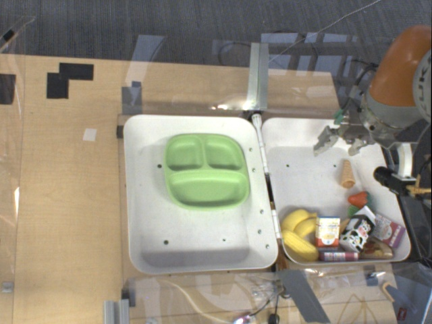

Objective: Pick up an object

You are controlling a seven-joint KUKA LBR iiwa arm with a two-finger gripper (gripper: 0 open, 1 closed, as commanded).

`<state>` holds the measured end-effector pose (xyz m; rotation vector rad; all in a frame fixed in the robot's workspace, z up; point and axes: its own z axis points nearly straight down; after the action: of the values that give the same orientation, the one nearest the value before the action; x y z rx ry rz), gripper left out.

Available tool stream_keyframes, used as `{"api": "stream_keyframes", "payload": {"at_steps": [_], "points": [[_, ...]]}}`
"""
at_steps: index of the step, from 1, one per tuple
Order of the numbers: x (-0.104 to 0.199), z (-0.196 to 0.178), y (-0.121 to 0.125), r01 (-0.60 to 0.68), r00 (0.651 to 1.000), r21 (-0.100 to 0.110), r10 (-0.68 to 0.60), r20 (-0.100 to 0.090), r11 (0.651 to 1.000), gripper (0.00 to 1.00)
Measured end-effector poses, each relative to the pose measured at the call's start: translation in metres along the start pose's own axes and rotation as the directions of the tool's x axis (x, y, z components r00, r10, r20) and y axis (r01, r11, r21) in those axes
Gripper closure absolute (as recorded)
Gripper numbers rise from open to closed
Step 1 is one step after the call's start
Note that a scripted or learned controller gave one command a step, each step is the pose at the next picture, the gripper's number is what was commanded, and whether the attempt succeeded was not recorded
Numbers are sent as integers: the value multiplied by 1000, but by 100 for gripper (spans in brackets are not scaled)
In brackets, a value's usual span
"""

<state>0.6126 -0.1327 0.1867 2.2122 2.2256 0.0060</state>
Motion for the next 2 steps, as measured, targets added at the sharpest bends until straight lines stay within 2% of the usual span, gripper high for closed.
{"api": "stream_keyframes", "payload": {"at_steps": [1,2], "points": [[-38,7,-12,-50,999,-1,50,1,999,0],[-60,95,-31,143,990,-3,-143,2,990,0]]}}
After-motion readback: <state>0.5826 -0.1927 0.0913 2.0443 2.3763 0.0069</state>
